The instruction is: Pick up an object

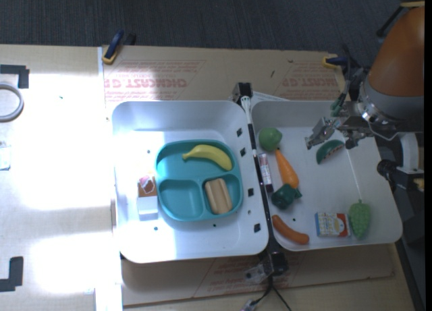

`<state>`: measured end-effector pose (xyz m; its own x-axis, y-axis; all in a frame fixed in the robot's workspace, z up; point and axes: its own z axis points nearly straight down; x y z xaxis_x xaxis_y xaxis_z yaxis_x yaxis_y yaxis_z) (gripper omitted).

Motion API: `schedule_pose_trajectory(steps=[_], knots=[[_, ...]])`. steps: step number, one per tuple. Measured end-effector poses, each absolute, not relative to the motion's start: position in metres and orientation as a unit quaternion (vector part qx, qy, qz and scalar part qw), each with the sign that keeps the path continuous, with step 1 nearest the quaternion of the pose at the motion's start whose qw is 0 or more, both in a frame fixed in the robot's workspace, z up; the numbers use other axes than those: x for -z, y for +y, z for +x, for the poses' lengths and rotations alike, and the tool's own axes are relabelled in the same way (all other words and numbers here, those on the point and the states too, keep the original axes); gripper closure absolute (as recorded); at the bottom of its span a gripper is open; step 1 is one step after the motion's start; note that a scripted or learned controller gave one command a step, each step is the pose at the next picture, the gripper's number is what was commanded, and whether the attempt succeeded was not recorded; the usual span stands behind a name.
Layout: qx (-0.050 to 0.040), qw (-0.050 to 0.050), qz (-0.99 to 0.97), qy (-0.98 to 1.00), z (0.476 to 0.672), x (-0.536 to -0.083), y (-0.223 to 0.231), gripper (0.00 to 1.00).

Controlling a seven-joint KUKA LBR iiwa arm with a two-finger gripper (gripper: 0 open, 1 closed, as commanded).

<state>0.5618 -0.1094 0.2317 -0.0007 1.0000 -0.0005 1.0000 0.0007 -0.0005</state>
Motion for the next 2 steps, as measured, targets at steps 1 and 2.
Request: schedule_pose_trajectory(steps=[1, 2], knots=[[0.0005, 0.000, 0.708, 0.707, 0.570, -0.119, -0.095, 0.00], [0.0004, 0.000, 0.708, 0.706, 0.545, -0.092, -0.094, 0.00]])
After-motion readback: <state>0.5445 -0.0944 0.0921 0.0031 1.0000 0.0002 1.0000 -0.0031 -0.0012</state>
